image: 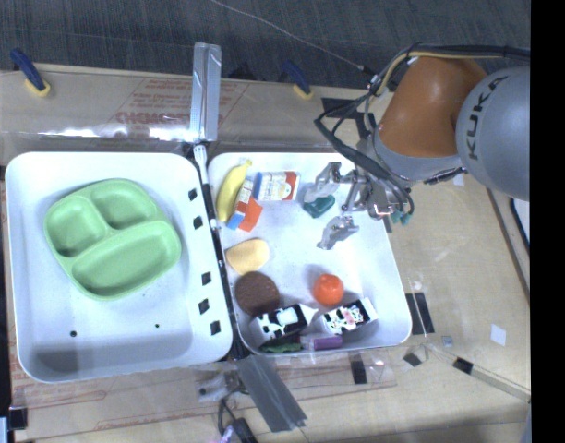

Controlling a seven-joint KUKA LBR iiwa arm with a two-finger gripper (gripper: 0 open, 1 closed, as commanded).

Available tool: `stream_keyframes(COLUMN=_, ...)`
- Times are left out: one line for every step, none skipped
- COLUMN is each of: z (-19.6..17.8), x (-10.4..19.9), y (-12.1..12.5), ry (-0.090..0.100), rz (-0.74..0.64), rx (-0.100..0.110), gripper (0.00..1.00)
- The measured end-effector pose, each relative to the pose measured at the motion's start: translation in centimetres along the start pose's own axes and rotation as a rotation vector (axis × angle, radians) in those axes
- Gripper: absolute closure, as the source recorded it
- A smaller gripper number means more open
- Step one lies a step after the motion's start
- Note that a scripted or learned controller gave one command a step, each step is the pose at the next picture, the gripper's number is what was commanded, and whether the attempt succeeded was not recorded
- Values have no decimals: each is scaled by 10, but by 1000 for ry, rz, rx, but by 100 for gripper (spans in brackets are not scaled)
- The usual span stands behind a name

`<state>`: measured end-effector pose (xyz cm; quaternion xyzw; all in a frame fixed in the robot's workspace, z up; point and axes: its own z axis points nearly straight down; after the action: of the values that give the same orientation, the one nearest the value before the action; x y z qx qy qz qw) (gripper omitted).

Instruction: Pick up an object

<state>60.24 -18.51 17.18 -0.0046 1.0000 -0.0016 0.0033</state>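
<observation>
The gripper [329,210] hangs over the upper right part of the right bin [393,280], fingers spread apart, with nothing between them. A teal object [317,205] lies just beside its upper finger. An orange ball [329,289] sits below, apart from it; a banana [231,192] lies well left.

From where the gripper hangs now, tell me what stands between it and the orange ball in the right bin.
Nothing visible does. The gripper hangs over the right bin's upper part, and the orange ball lies below it in the view, with bare white floor between. The teal object lies by the gripper, off that path.
</observation>
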Motion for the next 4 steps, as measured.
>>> stream_keyframes(z=79, x=87, y=26, ry=7, rz=57, rx=-4, gripper=0)
stream_keyframes(z=79, x=-39, y=72, ry=2, rz=5, rx=-4, gripper=0)
stream_keyframes(z=9, x=-42, y=11, ry=0, rz=-672, rx=-3, gripper=0)
stream_keyframes(z=80, x=19, y=50, ry=3, rz=-776, rx=-7, gripper=0)
